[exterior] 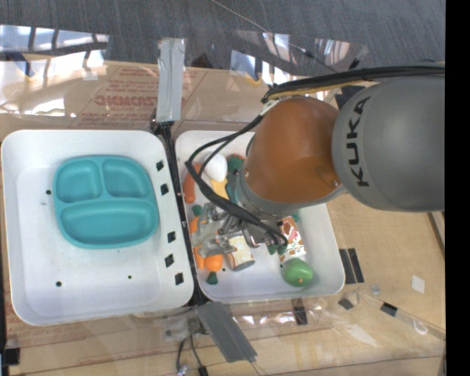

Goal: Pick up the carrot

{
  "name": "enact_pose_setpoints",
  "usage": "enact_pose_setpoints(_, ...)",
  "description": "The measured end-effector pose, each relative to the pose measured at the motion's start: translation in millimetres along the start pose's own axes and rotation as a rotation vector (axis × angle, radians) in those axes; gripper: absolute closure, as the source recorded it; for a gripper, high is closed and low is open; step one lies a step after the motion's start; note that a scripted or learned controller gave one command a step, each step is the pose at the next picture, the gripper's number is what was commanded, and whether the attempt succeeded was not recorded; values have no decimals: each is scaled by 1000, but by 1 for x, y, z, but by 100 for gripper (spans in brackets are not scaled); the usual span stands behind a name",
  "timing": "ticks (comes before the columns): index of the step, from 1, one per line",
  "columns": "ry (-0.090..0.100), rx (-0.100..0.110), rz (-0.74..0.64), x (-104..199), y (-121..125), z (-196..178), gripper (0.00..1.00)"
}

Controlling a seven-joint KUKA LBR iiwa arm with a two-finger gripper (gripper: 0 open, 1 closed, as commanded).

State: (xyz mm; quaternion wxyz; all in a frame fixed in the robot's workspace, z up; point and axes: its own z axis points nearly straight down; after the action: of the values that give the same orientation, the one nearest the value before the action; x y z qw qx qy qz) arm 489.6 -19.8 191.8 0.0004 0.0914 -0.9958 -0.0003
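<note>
Bright, even light is falling from above, glare is shining on the clear plastic sheet point(55, 41) behind the bins, and the arm point(376, 143) is casting soft shadow below.

Grey KUKA arm w/ orange band point(294, 151) over right shallow white bin point(327, 225), gripper point(223, 240) low among cluttered items, orange carrot point(189, 188) by left wall, green round fruit point(298, 272) front right, teal divided plastic tray point(106, 200) in left white bin point(23, 210)

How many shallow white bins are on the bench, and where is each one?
2. The left shallow white bin holds a teal divided plastic plate. The right shallow white bin holds small items under the grey arm; some are hidden.
</note>
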Motion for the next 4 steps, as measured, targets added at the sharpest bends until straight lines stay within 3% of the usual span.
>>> enact_pose_setpoints(1, -2, 1, -5, -2, 1, -10, 100)
enact_pose_setpoints(2, 1, -1, -31, -11, 29, 0, 100)
enact_pose_setpoints(3, -10, 6, -126, -35, -40, -83, 100)
enact_pose_setpoints(4, 6, -3, -220, -27, -1, 4, 100)
